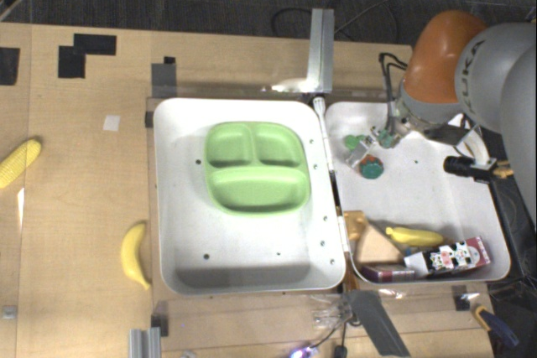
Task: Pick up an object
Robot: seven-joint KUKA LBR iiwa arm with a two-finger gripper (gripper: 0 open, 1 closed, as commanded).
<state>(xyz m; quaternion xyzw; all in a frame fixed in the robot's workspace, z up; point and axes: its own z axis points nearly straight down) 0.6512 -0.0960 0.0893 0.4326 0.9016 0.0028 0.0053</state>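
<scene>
**Arm drops in over the right bin's far corner**

Pale wooden surface (75, 205) ran under everything, dark carpet beyond its far edge, and two shallow white bins sat side by side on it. The left bin (180, 205) carried a green divided plate (254, 165) lying flat near its middle. The right bin (428, 197) held the pickable clutter: a small green round piece (371, 170) with a grey-and-green bit (357, 145) just beside it at the far end, and a pile pushed into the near corner, namely a tan wedge (375, 246), a yellow banana-like toy (413, 236) and a printed packet (449, 257), touching one another.

The arm came in from the right, orange band high, and the hand (388, 136) sat low over the far end, just beside the small green things. Whether it was open or closed I could not tell; nothing was visibly gripped. My read: it was lined up there because those loose, separate bits offer an easier grab than the packed corner.

Outside the bins, a banana (134, 254) and a yellow corn cob (18, 163) lay on the wood, well apart.
</scene>
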